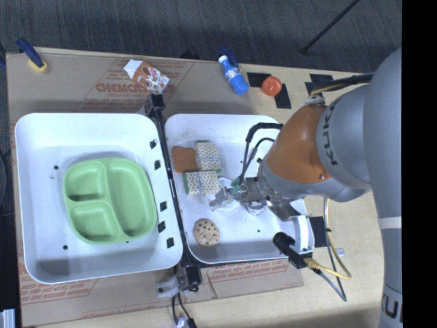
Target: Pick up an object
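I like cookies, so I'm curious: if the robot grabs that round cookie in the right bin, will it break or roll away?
The cookie lies flat, so it probably won't roll. It looks thin and crumbly, so a hard squeeze might crack it. The gripper may struggle to get under it.

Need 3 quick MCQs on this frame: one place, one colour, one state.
1. Where does the green three-compartment plastic tray lie?
A. left white bin
B. right white bin
C. on the cardboard

2. What colour is the small round cap beyond the bins?
A. green
B. orange
C. white

3. How does the round speckled cookie sit?
A. between the pincer's tips
B. on the green tray
C. loose on the right white bin's floor

Key: 1 A, tray fills the left white bin. 2 B, cap is orange beside the blue bottle. 3 C, cookie lies apart from the pincer.
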